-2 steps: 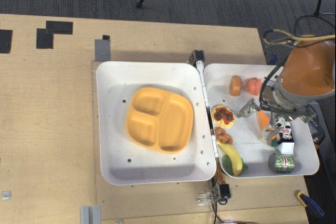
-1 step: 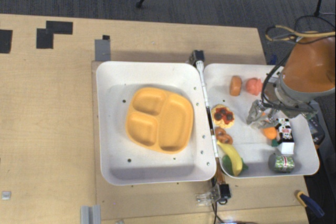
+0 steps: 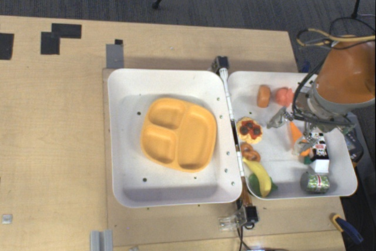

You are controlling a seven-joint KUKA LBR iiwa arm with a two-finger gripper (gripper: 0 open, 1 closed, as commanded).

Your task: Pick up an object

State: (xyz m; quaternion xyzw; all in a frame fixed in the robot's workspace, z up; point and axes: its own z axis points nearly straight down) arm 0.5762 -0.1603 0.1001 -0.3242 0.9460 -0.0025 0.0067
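Bench: wooden bench (image 3: 53, 126) over grey carpet, bearing two shallow white bins side by side.
Left bin: left bin (image 3: 123, 144) holds one yellow divided plate (image 3: 178, 133), three compartments.
Right bin: right bin (image 3: 346, 182) holds seven small items, with the arm (image 3: 346, 76) reaching in from 3 o'clock.
Gripper: gripper (image 3: 305, 135) hangs low over the bin's centre-right; whether it is open or closed cannot be told, and nothing can be seen held.
Carrot: one orange carrot piece (image 3: 295, 132) just beside the gripper, at its 9 o'clock.
Rear pair: one orange toy (image 3: 264, 96) and one red toy (image 3: 284, 96) at its 11 o'clock.
Left row: one small pizza (image 3: 250, 129), one pretzel-like piece (image 3: 250, 153) and one banana (image 3: 259, 177), from 9 to 7 o'clock.
Can: one green can (image 3: 317, 182) at 5 o'clock.
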